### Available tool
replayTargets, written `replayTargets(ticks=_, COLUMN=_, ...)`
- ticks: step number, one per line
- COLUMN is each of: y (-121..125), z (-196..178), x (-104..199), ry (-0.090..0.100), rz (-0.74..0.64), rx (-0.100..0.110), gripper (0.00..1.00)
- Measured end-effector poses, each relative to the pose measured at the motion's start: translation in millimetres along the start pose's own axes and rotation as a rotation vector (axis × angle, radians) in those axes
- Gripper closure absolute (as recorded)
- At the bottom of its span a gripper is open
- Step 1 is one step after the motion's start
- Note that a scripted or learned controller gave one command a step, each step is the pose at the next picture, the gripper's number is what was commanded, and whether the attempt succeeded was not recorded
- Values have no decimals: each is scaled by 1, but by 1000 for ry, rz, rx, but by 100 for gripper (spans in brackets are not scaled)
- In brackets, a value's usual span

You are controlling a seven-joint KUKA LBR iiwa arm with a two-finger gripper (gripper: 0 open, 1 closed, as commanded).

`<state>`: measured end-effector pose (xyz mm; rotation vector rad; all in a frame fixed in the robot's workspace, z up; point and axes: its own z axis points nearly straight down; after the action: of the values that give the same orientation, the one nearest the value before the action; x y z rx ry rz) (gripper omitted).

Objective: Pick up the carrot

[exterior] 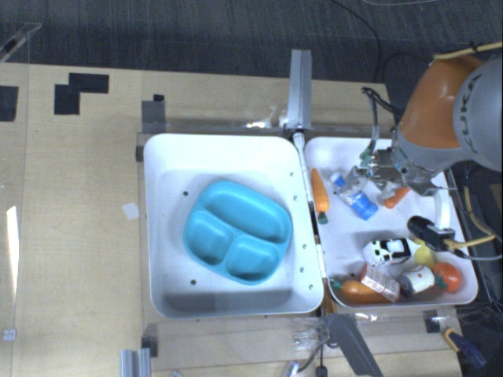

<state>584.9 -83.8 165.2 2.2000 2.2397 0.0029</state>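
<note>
The carrot point(317, 192) is a long orange piece with a dark green end. It lies along the left wall of the right bin point(346, 238), pointing toward the bin's back. My gripper point(372, 171) hangs over the back part of that bin, about a hand's width to the right of the carrot and apart from it. Just below the gripper lies a small blue packet point(359, 203). A short orange piece point(395, 198) pokes out from under the wrist.
The left bin point(165, 234) holds a blue divided plate point(236, 232). At the front of the right bin sit a black-and-white cow toy point(390, 250), a tomato-like red ball point(449, 276), an orange oblong item point(357, 290) and other small toys. A metal post point(299, 85) stands behind the bins.
</note>
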Motion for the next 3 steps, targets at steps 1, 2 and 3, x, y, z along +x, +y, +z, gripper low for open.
replayTargets(ticks=1, y=2, z=64, x=-5, ry=-6, rz=-107, rx=-4, gripper=0)
replayTargets(ticks=2, y=4, z=53, x=-2, ry=-3, rz=-111, rx=-9, gripper=100)
replayTargets(ticks=3, y=-14, z=-21, x=27, ry=0, rz=14, rx=-3, gripper=100)
